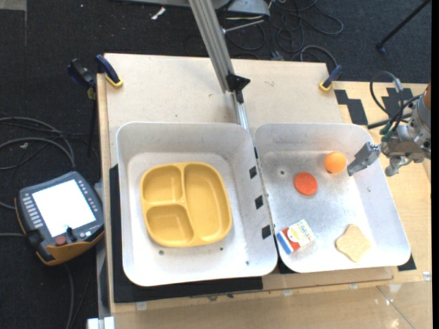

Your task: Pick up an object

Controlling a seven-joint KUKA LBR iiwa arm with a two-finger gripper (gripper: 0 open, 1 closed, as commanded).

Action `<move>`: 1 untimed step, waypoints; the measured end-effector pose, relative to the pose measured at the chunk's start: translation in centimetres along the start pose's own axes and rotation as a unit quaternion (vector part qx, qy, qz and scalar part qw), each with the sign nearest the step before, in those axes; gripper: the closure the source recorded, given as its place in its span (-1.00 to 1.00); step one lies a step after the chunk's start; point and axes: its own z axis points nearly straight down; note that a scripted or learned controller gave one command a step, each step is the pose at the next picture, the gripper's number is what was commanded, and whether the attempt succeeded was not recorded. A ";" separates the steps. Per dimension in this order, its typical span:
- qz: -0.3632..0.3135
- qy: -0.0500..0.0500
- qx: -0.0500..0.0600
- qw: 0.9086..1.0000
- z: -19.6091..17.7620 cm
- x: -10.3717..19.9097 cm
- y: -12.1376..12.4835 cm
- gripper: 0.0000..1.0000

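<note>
The right bin [384,204] holds an orange ball [335,162], a red round disc [306,184], a small white and red carton [296,237] and a tan bread slice [352,242]. My gripper [377,164] hangs over the bin's upper right rim, just right of the orange ball. Its fingers are open and nothing is between them. The left finger [361,160] points down toward the ball and stays apart from it.
The left bin [130,184] holds a yellow three-compartment tray [185,204]. A grey metal pole [216,40] slants down to the gap between the bins. A teach pendant [58,214] lies on the floor at left.
</note>
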 end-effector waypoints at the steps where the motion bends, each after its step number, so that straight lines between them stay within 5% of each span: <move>1: 0.001 0.000 0.000 1.000 0.0 0.0 0.0 -1.00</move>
